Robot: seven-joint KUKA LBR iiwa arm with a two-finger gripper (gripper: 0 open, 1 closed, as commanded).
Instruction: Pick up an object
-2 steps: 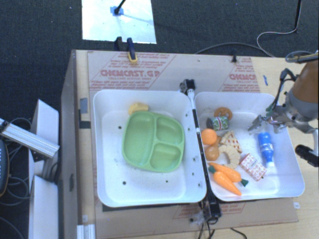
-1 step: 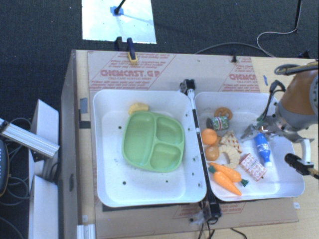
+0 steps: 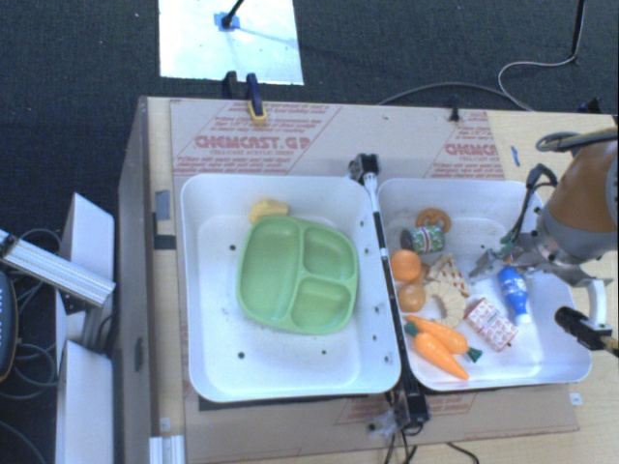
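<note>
You have two white bins side by side on the tabletop (image 3: 290,133), arm in from the right.

Right bin (image 3: 556,361), near end: two carrots (image 3: 440,344) lie side by side at the near-left, tips toward the left wall. Just right of them, a small red-and-white box (image 3: 489,323) sits tilted.

Mid bin: a blue bottle (image 3: 513,293) lies with its white cap toward the far side. Left of it you see pale crackers (image 3: 448,276), partly overlapping. Two oranges (image 3: 406,265) sit against the left wall, one nearer, one farther.

Far part: a small can (image 3: 427,239) lies on its side, and a pretzel-like ring (image 3: 432,219) sits just beyond it.

Gripper (image 3: 506,256): low over the right half of this bin, just at the far end of the bottle. Jaws: you cannot tell whether they are parted or closed, and nothing can be seen between them. Orange band and grey wrist (image 3: 580,201) sit above the bin's right wall.

Left bin (image 3: 213,356): a green divided tray (image 3: 298,275) lies near the centre, slightly rotated. A yellow banana (image 3: 268,209) touches its far-left edge.

Far tabletop: a blue and yellow clamp (image 3: 253,100) grips the far edge.
</note>
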